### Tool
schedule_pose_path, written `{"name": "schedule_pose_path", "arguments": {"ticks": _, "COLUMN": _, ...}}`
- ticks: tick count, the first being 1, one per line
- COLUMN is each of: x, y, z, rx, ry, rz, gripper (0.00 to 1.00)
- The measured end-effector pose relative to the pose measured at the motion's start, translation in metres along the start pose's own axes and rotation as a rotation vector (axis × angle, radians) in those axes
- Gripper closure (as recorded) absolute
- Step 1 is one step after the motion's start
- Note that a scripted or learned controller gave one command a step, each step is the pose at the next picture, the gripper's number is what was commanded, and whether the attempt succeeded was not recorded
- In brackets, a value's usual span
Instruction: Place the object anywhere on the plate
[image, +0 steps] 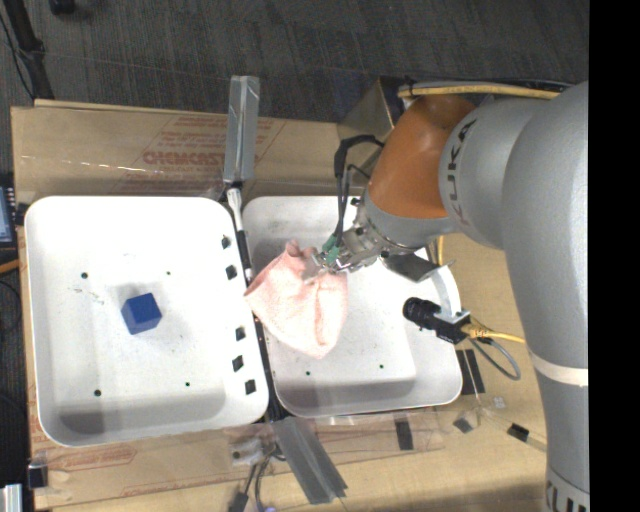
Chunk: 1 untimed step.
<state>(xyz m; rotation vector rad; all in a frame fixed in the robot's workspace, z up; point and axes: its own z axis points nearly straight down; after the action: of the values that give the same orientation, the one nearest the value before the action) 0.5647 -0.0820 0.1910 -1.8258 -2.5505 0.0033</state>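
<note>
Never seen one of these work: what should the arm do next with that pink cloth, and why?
Probably lift a little. The gripper sits at the top edge of the pink cloth, which lies in the right bin; a small rise would show whether it has caught.

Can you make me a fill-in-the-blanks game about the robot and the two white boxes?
1. The small cube in the left bin is colored ____.
2. The pink cloth lies in the ____ bin.
3. The hand is at the cloth's ____ edge.
4. The band on the grey arm is colored ____.

Missing words: blue, right, top, orange
</note>
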Motion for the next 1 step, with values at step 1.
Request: {"name": "schedule_pose_path", "arguments": {"ticks": 1, "x": 0.0006, "y": 0.0007, "z": -0.0407, "rx": -0.003, "ry": -0.002, "rz": -0.007, "gripper": 1.0}}
